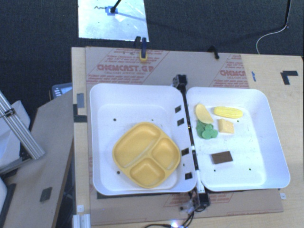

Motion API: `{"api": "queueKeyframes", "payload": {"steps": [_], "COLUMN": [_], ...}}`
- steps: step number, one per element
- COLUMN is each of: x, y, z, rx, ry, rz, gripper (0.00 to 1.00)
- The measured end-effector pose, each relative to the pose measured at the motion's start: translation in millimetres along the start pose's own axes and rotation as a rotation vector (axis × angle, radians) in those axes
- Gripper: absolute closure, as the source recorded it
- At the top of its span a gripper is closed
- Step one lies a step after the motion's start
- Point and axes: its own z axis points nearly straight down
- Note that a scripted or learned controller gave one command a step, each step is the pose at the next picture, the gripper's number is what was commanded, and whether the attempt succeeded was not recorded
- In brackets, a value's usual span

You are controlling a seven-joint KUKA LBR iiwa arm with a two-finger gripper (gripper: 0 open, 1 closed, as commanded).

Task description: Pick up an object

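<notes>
Right bin (266,127), 10 o'clock: corn (228,112), banana slice (203,113), cheese (225,126), broccoli (206,131) | 6 o'clock: brown block (222,157) | left bin (109,108): yellow tray (146,155) | claw state: cannot tell

Of the rig, a tan bench (266,65) bears two shallow white bins (109,103) (black clips (180,122) between them).

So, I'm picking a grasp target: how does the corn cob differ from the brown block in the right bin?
The corn cob is yellow, long and rounded; the brown block is dark, flat and rectangular. The corn cob lies near the bin's far side, the brown block nearer the front, alone. Both lie flat in the right bin.
</notes>
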Motion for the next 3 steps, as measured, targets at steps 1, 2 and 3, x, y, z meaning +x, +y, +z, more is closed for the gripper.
{"api": "queueKeyframes", "payload": {"steps": [1,2,3], "x": [1.7,2.1,1.5], "y": [50.1,117.6,157.9], "z": [0.8,1.6,0.3], "rx": [0.000,0.001,-0.001], "ry": [0.001,0.002,0.001], "rz": [-0.005,-0.006,-0.005], "gripper": [1.00,1.00,1.00]}}
